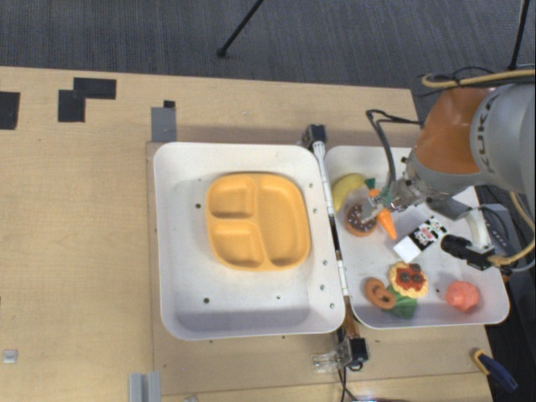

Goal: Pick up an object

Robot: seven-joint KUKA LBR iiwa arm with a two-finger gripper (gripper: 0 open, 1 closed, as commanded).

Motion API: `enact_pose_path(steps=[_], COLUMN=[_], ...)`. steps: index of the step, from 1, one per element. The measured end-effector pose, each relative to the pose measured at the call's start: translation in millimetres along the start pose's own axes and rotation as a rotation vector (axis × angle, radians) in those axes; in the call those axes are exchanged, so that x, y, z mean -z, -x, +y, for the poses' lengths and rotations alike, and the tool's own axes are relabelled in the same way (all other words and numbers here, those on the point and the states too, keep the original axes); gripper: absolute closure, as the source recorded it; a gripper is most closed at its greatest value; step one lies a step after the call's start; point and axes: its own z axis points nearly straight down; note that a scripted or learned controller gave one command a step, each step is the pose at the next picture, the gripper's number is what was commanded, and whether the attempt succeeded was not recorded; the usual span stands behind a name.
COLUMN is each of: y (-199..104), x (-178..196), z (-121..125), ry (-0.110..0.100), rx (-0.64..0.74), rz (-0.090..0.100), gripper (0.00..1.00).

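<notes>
Just beside the gripper [387,201], orange carrot [387,223] touching its tip, right bin [494,308], grip state unclear

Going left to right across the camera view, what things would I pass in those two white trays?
Yellow divided plate → yellow-green fruit → chocolate donut → orange carrot → black-and-white card → pink ball.

Tray [255,222] in left bin [180,249]

Small orange carrot [387,223], tilted, right bin, beside doughnut [361,217]
</notes>
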Motion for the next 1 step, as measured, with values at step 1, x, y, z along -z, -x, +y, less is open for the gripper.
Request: enact_pose_path(steps=[1], y=[-1.7], x=[109.0], z=[61.3], ry=[-0.018], rx=[0.137], rz=[0.003], gripper=[1.0])
